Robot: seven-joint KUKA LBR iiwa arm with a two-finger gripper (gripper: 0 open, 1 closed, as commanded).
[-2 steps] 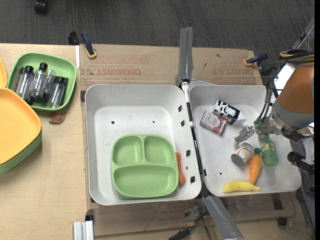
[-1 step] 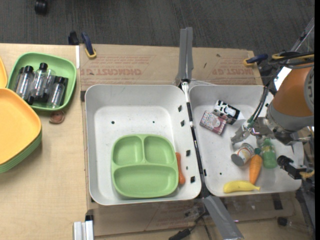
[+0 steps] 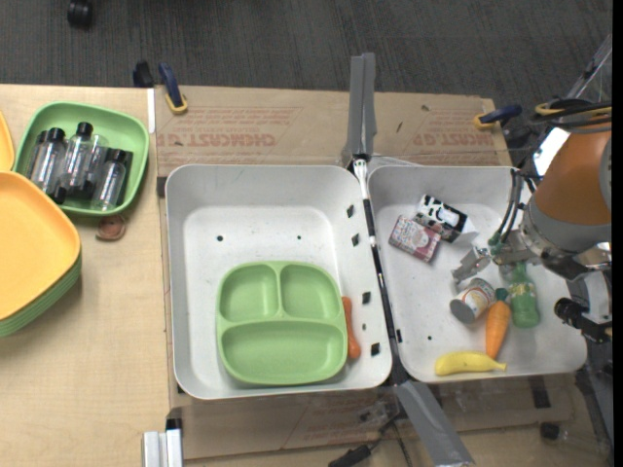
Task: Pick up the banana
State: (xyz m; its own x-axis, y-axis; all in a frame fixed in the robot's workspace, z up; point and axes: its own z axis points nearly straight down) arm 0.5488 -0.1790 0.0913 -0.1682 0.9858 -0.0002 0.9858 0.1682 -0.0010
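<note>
Meanwhile, the banana point(image 3: 469, 363) lies untouched on the floor of the right-hand bin point(image 3: 409, 290), close to its near rim, with nothing yet done toward lifting it. The grey arm point(image 3: 574, 188) with its orange band reaches in from the right and hangs over the bin's right side, and its gripper point(image 3: 498, 251) sits low among a cluster of other objects, well short of the fruit. Whether the gripper is wide or narrow cannot be told from this angle; nothing is visibly held.

Between the gripper and the banana stand a carrot point(image 3: 496, 327), a small can point(image 3: 472, 300) on its side and a green bottle point(image 3: 524, 305), all crowded together just beyond the banana. A pink packet point(image 3: 416, 237) and a black-and-white item point(image 3: 441, 215) rest farther back in the same bin. The left-hand bin point(image 3: 195, 261) holds a green divided plate point(image 3: 282, 321) with a second carrot point(image 3: 348, 327) beside it.

By the look of it, the whole pick remains ahead: the arm must move nearer, descend over the banana, close on it and raise it clear.
</note>
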